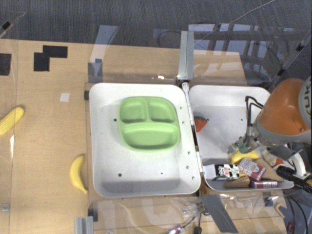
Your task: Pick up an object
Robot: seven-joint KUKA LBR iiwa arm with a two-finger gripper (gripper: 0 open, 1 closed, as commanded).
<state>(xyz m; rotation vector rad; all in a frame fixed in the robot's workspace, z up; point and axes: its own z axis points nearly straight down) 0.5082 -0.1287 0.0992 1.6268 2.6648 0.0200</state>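
Nearest the camera, along the front wall of the right bin (222, 99), a clutter of small things lies packed together: a little black-and-white printed box (225, 170), a brown lump (237, 182), a pinkish printed packet (251, 167) and a dark pink tube (265, 183). Just behind them sits a small yellow object (243, 155), perhaps a toy banana, and right at it is the gripper (242, 145), lowered from the grey arm with its orange band (285, 112). Its tip is too small and cluttered to read, so I cannot tell whether it is clamped on anything or not.

I judge this to be the grasp attempt itself, with the yellow object the likely target. The next move calls for a straight lift, slow enough to show whether anything comes up with it, and clear of the neighbours pressed close beside it.

Farther back in the same bin, a red-orange item (201, 124) lies alone near the dividing wall. The left bin (105, 130) holds a green divided plate (148, 123). Outside it on the wooden bench (44, 130), a yellow banana (78, 172) and a corn cob (10, 120) lie well apart.
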